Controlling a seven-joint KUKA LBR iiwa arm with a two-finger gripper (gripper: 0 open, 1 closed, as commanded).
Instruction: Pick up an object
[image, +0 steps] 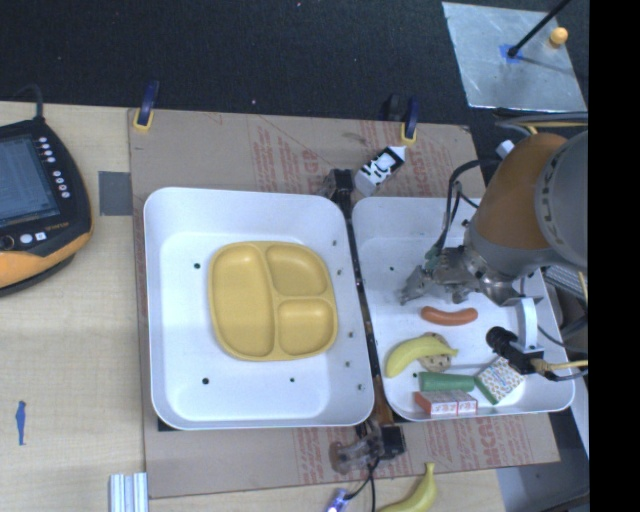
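Gripper (425, 283) hangs over the right bin (390, 225), fingers look spread w/ nothing between them. Sausage (450, 316) lies just below it, banana (418, 354) nearby. Sausage prob light, smooth, a bit slippery & apt to roll, so best pinched across the middle

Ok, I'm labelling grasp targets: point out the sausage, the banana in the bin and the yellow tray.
sausage (450, 316): camera view, middle of its length.
banana in the bin (412, 355): camera view, middle of its curve.
yellow tray (238, 300): camera view, large left compartment.
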